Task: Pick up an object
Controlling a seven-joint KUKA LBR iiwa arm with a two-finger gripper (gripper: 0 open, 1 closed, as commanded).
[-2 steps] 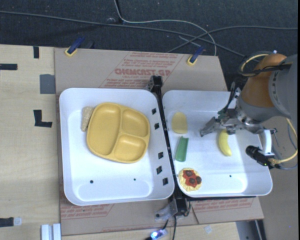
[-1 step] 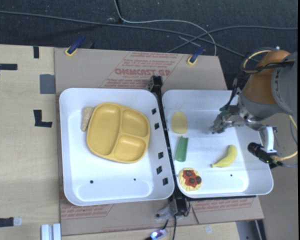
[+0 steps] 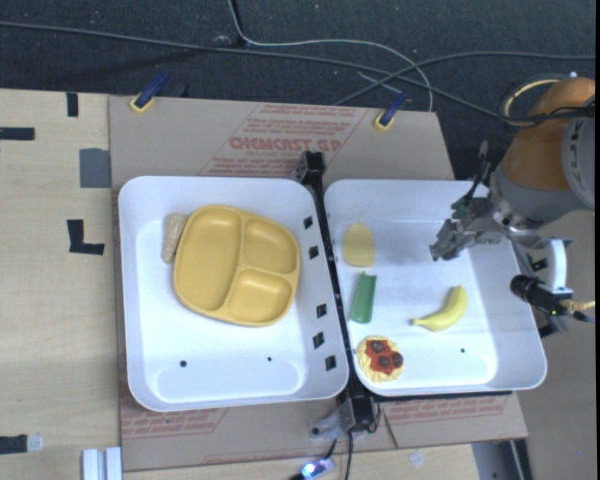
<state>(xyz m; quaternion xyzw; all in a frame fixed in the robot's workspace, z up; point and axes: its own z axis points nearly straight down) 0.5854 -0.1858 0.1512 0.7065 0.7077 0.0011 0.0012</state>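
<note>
Nothing is picked yet: the gripper (image 3: 450, 240) hovers empty, fingers slightly parted, above the right bin (image 3: 480, 368), near the banana (image 3: 442, 311); grasping remains.

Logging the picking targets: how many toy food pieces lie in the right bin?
4. A pale yellow round piece at upper left, a green stick-shaped piece just below it, a small round pizza at lower left, and a yellow banana mid-bin.
</note>
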